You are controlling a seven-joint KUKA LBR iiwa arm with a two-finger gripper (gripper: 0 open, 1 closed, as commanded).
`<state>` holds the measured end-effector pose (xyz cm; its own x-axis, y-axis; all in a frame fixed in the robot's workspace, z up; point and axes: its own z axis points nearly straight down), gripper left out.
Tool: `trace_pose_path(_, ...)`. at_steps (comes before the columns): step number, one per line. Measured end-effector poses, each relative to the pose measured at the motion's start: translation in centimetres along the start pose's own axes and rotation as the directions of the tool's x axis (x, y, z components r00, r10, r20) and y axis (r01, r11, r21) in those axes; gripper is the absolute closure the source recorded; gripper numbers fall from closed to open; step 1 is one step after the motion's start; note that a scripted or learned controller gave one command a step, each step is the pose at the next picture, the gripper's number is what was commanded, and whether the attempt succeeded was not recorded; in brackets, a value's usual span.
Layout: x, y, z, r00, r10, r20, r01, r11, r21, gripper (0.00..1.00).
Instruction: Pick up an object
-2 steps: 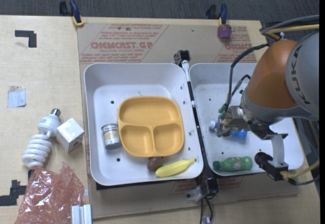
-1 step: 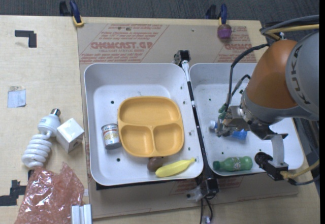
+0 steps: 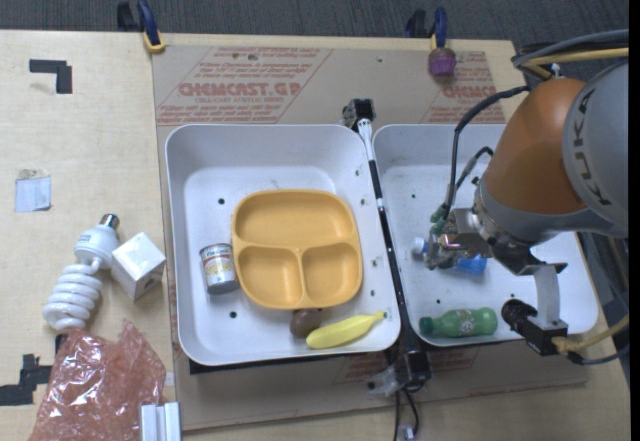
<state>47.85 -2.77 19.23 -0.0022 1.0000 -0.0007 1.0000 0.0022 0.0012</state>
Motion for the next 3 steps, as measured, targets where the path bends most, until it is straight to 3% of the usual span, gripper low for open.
trace_pose_path(1, 0.0, 0.0, 0.0, 1.000, 0.000, 0.000, 0.000, 1.000, 0.000, 0.00)
trace_pose_path(2, -6.5, -0.1, 10.0, 1.000, 0.004, -0.001, -0.004, 1.000, 0.002, 0.00)
trace_pose_path(3, -6.7, 2.8, 10.0, 1.000, 0.000, 0.000, 0.000, 1.000, 0.001, 0.00)
